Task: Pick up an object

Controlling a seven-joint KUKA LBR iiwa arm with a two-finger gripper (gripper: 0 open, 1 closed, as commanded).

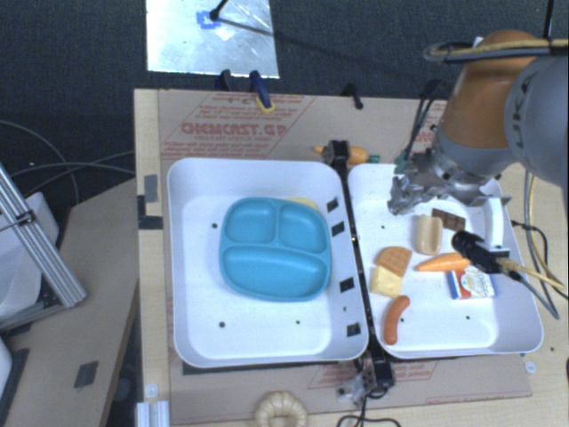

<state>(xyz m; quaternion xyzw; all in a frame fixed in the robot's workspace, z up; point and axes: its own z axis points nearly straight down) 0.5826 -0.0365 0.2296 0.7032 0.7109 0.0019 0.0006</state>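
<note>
**Right bin** (444, 332)
- Gripper (404, 196) – low over the bin's far left corner, on the grey arm reaching in from the right. Whether it is open or closed cannot be told.
- Roll (428, 234) – tan, upright, just in front of the gripper.
- Brown bar (447, 218) – just right of the roll, at its far end.
- Carrot (442, 262) – lying crosswise, in front of the roll.
- Toast (394, 258) – left of the carrot, near the divider.
- Cheese (384, 281) – pale yellow wedge, touching the toast's near edge.
- Sausage (396, 318) – red-orange, lying by itself towards the front of the bin.
- Packet (470, 284) – white with red and blue, just in front of the carrot's right end.

**Left bin** (197, 238)
- Plate (274, 247) – blue, three compartments, near the middle.
- Yellow piece (307, 204) – partly hidden behind the plate's far right edge.

**Bench, outside the bins**
- Orange item (357, 156) – at the far end of the divider; kind unclear.
- Ring (282, 409) – pale, doughnut-shaped, at the front edge.
</note>
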